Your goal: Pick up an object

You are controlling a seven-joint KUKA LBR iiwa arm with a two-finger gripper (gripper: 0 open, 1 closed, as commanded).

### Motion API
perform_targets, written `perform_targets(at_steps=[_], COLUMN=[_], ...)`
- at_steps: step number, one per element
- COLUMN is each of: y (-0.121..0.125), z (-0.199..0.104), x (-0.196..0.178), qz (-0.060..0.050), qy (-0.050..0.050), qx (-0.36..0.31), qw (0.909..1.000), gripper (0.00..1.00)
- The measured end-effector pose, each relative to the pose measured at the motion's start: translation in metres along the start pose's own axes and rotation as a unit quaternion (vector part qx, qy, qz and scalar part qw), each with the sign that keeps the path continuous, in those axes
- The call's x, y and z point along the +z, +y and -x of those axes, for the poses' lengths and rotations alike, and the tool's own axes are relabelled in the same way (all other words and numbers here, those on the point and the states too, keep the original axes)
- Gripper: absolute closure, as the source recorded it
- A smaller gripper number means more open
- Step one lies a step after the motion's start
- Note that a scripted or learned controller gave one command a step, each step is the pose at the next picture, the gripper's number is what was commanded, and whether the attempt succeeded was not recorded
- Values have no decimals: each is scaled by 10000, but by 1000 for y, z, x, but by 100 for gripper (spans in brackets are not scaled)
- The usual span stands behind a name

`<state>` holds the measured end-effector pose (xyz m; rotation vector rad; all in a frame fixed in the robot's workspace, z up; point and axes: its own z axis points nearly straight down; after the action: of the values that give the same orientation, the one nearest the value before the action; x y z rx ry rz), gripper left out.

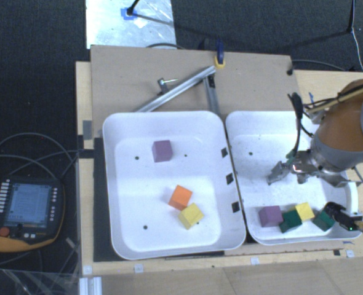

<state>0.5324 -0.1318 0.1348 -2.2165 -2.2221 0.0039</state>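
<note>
The gripper [286, 172] hangs over the middle of the right bin [255, 131], reaching in from the right; the blocks nearest it lie in a row along that bin's near wall, below the fingertips and apart from them: a purple block [270, 216], a dark green block [290, 220] touching it, a yellow block [304, 211] just behind that, and a second green block [323, 220] further right; none of them sits between the fingers.

The left bin [117, 134] holds another purple block [162, 150] toward its far side, and an orange block [180, 196] with a yellow block [191, 216] touching it nearer the front; the two bins stand side by side on a brown board [249, 78], where a metal bar [178, 90] lies at a slant behind them; dark carpet [34, 72] surrounds the bench, with a handheld control pad [23, 211] and its cables on the floor at the left, and a shiny sheet [129, 14] beyond the bench.

The fingers point left and slightly down over bare bin floor; they look blurred and small, so whether they stand spread or pressed together I cannot tell; nothing shows pinched in them.
</note>
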Motion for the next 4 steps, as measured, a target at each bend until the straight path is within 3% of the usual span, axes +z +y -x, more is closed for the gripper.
perform_targets(at_steps=[1, 2, 4], y=[0, 2, 11], z=[0, 0, -3], x=[47, 34, -56], qz=[6, 39, 47], qy=[1, -9, -10], qx=[-3, -14, -10], qw=[10000, 10000, 10000], gripper=[0, 100, 100])
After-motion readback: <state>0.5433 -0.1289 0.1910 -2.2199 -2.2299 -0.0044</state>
